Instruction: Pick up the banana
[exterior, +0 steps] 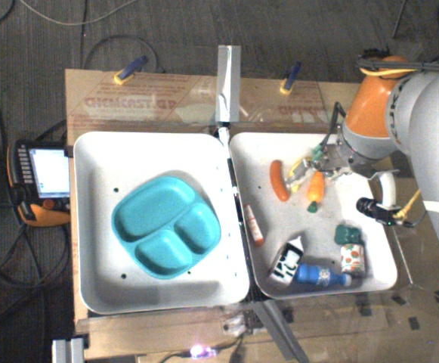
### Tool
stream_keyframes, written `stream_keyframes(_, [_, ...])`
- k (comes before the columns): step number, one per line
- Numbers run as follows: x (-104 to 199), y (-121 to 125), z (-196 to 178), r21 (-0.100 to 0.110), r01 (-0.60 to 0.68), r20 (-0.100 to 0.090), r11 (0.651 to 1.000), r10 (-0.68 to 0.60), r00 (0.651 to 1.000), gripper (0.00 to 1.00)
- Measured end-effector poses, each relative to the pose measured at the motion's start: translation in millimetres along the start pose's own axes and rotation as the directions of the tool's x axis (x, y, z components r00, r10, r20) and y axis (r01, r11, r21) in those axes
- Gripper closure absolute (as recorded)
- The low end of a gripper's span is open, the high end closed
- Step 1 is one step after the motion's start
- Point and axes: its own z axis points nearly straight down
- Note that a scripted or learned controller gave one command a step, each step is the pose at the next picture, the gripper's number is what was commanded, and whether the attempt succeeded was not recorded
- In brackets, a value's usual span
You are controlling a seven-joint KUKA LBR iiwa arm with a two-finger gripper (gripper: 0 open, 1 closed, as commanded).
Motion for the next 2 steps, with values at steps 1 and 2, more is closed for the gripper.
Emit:
stream_keyframes(1, [89, 47, -85, -0.003, 0.219, 0.0, 0.976, -0.219, 0.976, 0.0])
stream_keyframes(2, [4, 13, -42, -0.001, 0.271, 0.0, 0.962, -0.271, 0.962, 0.0])
